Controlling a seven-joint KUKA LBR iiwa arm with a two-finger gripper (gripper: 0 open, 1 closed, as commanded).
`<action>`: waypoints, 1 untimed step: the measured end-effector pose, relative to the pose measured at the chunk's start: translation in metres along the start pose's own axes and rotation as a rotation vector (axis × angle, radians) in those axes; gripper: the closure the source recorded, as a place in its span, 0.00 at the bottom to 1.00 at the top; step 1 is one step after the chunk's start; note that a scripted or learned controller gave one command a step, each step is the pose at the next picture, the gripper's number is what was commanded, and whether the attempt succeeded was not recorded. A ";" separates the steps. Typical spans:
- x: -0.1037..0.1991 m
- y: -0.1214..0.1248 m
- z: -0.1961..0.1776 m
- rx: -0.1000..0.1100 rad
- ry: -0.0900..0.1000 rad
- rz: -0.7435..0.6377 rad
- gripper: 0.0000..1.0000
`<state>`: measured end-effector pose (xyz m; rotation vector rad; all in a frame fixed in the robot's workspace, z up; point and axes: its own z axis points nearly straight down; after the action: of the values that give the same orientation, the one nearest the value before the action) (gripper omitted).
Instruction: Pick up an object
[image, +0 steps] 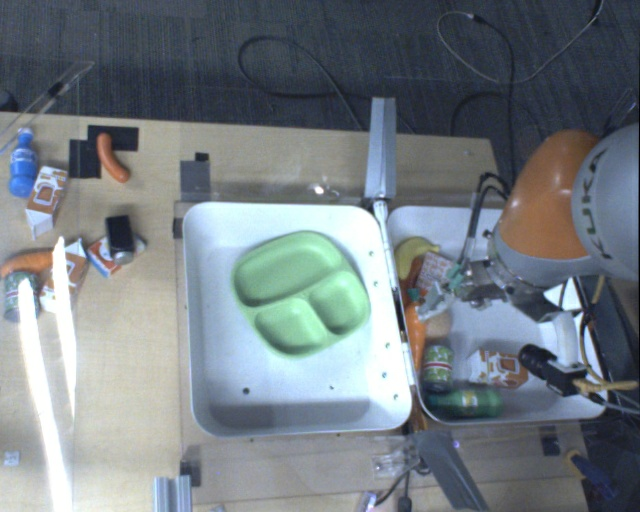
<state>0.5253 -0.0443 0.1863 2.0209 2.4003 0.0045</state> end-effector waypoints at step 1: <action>-0.080 -0.008 0.074 0.002 0.000 -0.033 0.00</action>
<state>0.5312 -0.1248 0.1128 1.9817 2.4351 0.0018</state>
